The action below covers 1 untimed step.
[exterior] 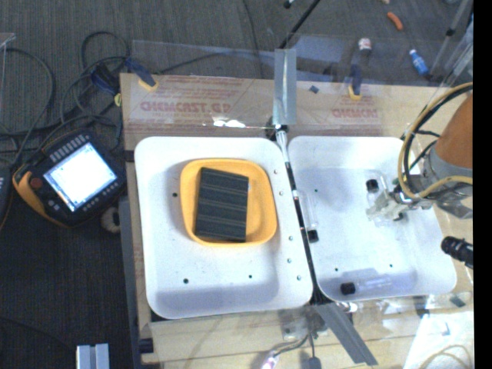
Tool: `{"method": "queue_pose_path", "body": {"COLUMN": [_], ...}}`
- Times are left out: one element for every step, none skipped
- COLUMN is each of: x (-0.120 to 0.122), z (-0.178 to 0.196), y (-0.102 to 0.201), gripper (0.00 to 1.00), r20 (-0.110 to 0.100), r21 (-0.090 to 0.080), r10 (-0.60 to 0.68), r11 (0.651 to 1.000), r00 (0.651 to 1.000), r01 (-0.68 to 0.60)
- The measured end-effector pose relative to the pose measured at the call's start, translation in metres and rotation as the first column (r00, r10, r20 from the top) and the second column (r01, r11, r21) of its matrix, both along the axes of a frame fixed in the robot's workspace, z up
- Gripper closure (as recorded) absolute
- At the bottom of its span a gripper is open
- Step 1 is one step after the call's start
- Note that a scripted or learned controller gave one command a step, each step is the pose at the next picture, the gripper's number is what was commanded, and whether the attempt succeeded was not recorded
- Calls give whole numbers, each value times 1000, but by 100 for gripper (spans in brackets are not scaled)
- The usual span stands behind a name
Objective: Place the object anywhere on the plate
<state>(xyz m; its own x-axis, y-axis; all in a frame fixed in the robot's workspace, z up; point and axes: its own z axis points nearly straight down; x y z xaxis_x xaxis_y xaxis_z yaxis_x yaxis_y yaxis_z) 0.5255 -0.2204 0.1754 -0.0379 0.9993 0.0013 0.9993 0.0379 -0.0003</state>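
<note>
A dark grey ribbed rectangular block (222, 204) lies flat on the yellow plate (263, 210), which sits in the middle of the left bin (161, 275). The block covers most of the plate's centre. My gripper (382, 203) is over the right bin (346, 244), near its right side, well apart from the plate and block. The wrist and cables above it blur its outline, and nothing shows under it but the bin floor.
A clear divider stands between the two bins. A teach pendant (73, 179) with a lit screen lies on the floor at the left. Cables loop around the arm's wrist (430, 152) at the right edge.
</note>
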Motion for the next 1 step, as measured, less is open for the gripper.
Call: {"method": "queue_pose_path", "body": {"x": [0], "z": [0], "y": [0], "gripper": [0], "r20": [0], "r21": [0], "r10": [0], "r11": [1000], "r00": [1000], "r01": [0]}}
